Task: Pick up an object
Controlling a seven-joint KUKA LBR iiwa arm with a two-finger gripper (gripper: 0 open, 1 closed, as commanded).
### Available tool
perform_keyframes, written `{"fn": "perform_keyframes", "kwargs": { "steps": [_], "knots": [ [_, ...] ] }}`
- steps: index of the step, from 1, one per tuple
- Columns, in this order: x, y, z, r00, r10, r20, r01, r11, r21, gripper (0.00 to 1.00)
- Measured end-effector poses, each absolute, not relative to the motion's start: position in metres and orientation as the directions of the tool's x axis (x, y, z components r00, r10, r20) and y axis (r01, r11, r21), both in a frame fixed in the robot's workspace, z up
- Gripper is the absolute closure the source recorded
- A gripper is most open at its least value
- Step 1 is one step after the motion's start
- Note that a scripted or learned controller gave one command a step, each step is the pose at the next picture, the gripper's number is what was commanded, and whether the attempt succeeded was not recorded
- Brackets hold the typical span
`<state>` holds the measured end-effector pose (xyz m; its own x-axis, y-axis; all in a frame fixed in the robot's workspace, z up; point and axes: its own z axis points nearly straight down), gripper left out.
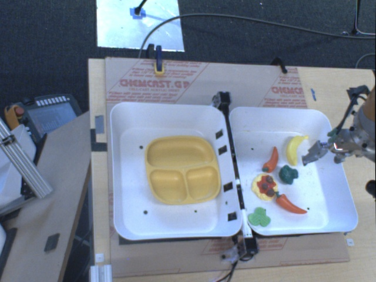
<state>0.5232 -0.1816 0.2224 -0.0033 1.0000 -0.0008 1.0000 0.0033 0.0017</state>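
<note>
The right bin (329, 216) holds several toy foods. A yellow banana (295, 147) lies near its middle, with a red chili (271, 159) to its left. A dark green broccoli piece (287, 173) sits below the banana. A yellow pizza slice with red toppings (265, 185), an orange-red pepper (290, 204) and a light green leafy piece (259, 217) lie toward the front. My gripper (317, 152) hangs over the right bin's right side, just right of the banana and above the broccoli. Nothing is seen held in it.
The left bin (126, 157) carries a yellow divided tray (181, 169). A black divider strip (230, 163) runs between the bins. Cardboard (194, 78) lies under both. A cable crosses the dark floor behind, and a grey side table (53, 187) stands to the left.
</note>
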Motion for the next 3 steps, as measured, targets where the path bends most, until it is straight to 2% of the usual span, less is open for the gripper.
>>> {"fn": "perform_keyframes", "kwargs": {
  "steps": [2,3],
  "knots": [
    [0.520,-0.174,0.108,-0.001,1.000,0.002,1.000,0.001,-0.004,0.00],
    [0.520,-0.174,0.083,-0.001,1.000,0.002,1.000,0.001,-0.002,0.00]
  ]
}}
